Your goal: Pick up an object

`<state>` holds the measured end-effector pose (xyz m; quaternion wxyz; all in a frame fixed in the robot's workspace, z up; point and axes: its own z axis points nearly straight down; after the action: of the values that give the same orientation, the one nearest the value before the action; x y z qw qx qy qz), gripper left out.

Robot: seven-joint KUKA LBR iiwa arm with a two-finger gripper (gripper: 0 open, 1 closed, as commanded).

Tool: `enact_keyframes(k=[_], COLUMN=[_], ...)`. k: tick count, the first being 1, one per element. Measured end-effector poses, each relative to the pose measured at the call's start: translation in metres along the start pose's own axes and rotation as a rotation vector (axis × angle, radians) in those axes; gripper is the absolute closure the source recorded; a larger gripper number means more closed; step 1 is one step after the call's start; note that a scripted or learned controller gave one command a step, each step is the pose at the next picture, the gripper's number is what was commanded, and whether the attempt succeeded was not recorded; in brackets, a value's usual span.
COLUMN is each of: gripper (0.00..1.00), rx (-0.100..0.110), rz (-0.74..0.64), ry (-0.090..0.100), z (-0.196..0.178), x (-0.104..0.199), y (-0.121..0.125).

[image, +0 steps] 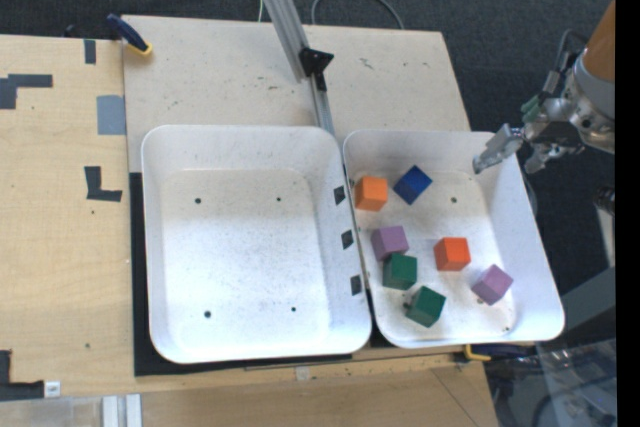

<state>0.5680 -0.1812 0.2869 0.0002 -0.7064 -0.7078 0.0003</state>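
Camera view gives you seven small matte cubes in the right bin (530, 245); gripper (515, 150) spread open, holding nothing, over its rim.

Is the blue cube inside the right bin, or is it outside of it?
Inside. The blue cube rests on the floor of the right bin, near its far wall, beside an orange cube.
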Motion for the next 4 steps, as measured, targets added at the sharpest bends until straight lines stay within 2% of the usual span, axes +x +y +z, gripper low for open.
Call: enact_keyframes(k=[1,2,3,4], gripper=[0.0,1.0,1.0,1.0], rx=[0.0,0.0,-0.001,-0.003], rz=[0.0,-0.002,0.001,-0.007], ry=[0.0,0.0,-0.001,0.002], z=[0.0,-0.01,-0.142,-0.155], x=[0.0,0.001,-0.028,0.066], y=[0.0,0.0,0.007,0.038])
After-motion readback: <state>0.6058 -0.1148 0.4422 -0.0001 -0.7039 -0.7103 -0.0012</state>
